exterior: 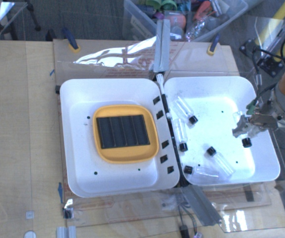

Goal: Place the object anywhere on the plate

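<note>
The gripper point(245, 133) hangs over the right bin point(217, 86) above a vial point(246, 142); whether it grips, I cannot tell. The plate point(125, 154) sits in the left bin point(78, 133).

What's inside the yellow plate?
The yellow plate in the left bin holds a dark ribbed panel. The bin floor beneath the plate is covered.

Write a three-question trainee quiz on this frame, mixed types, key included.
1. True or false: the yellow plate lies in the left bin.
2. Which bin holds the clear tubes with black caps? A) left B) right
3. Fill in: the pincer is over the right bin's ____ side.

Key: 1 true; 2 B; 3 right.
</note>
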Motion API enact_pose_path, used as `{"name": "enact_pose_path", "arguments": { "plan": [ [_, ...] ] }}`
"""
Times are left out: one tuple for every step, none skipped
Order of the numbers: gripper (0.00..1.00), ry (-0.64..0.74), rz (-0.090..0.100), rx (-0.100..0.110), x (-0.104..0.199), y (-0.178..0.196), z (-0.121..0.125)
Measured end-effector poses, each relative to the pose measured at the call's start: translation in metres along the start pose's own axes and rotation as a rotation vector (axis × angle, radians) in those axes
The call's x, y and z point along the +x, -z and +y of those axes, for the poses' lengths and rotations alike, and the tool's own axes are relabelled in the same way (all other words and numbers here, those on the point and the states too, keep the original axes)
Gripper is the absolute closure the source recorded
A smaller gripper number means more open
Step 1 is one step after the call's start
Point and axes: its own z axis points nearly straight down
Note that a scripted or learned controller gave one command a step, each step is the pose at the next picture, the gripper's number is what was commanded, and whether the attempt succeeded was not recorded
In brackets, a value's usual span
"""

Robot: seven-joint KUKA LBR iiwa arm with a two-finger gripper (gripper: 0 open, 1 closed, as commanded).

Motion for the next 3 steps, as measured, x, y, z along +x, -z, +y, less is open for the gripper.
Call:
{"name": "enact_pose_path", "arguments": {
  "plan": [
    [1.0,0.261,0.004,0.005,0.035,-0.045,-0.027],
    [1.0,0.334,0.002,0.0,0.081,-0.052,0.082],
    [1.0,0.473,0.003,0.004,0.105,-0.064,0.06]
  ]
}}
